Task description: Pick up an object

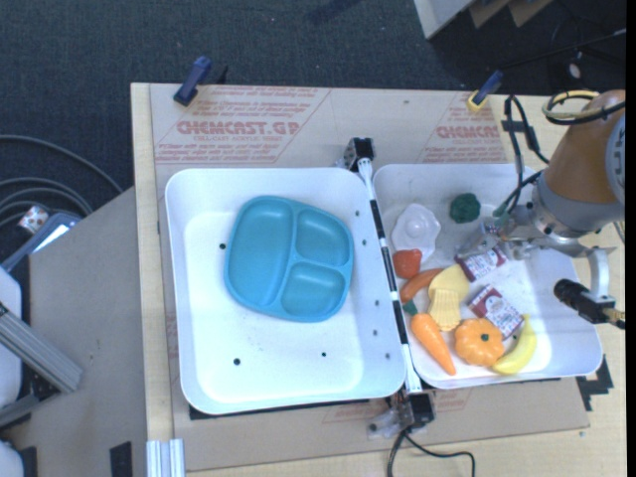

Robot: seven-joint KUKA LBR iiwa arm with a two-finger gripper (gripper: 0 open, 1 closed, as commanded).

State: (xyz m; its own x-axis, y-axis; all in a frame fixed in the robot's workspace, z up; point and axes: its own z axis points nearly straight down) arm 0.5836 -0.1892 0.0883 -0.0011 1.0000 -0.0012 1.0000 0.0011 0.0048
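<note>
The right bin holds several small items. A red-and-white packet lies near its middle, and a second packet sits just below it. Around them are a green lump, a clear plastic piece, a red piece, a yellow wedge, a carrot, an orange pumpkin and a banana. My gripper reaches in from the right and hangs low over the bin, just above the upper packet's right end. Nothing is visibly held.
The left bin carries a blue divided plate. A black-and-metal divider runs between the bins. The arm's orange band and wrist cover the right bin's upper right corner. Clamps sit at the bench's back edge.
</note>
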